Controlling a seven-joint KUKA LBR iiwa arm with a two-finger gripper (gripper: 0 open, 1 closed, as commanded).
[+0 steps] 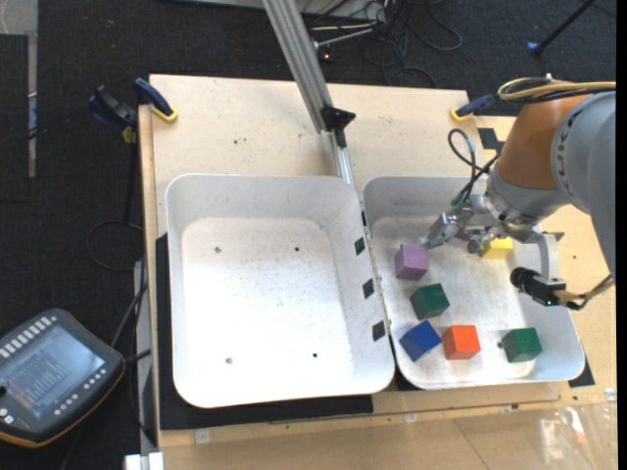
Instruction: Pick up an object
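Surroundings: a pale wooden bench top sits on dark carpet, with a blue-and-yellow clamp at its far left corner and another clamp at its far right corner. A slanted aluminium bar crosses the far edge of the bench and ends just above the seam between the two bins. A grey teach pendant with a screen lies on the floor off the bench's near left corner; loose black cables run beyond the far edge. Containers: the left shallow white plastic bin shows only dark specks on its floor. The right shallow white plastic bin holds six small blocks: a purple cube near the bin's middle left, a dark green cube just nearer than it, a blue cube and an orange cube side by side along the near wall, a second green cube in the near right corner, and a yellow block toward the right wall, partly covered by the wrist. Arm: the grey arm with its orange band reaches in from the right over the right bin's far right part. The two-finger gripper hangs low over the bin floor, pointing left, just beyond and right of the purple cube and just left of the yellow block. Nothing sits between the fingers; whether the jaws are apart or together I cannot tell at this resolution.
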